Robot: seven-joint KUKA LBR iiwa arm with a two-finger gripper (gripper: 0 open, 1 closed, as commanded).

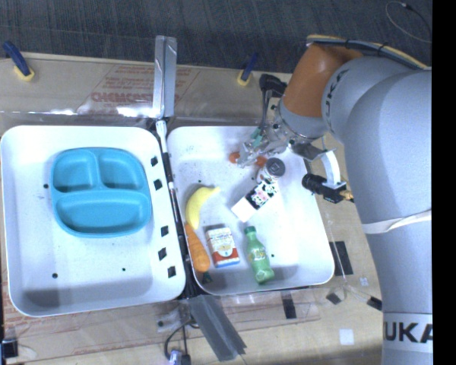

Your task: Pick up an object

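Observation:
My gripper (252, 149) hangs low over the far part of the right bin (308, 238), under the orange-banded wrist (313, 78). A small orange-red bit (234, 157) shows just left of it. A black-and-white patterned carton (256, 198) lies a little nearer than the gripper, apart from it. Toward the bin's near left lie a yellow banana (197, 204), an orange carrot (198, 252), a small red-and-white box (222, 246) and a green bottle (258, 255).
The left bin (23, 226) holds a blue divided tray (100, 190). A grey divider (165, 74) stands between the bins at the far edge. The big grey arm (387, 166) covers the right side of the bench.

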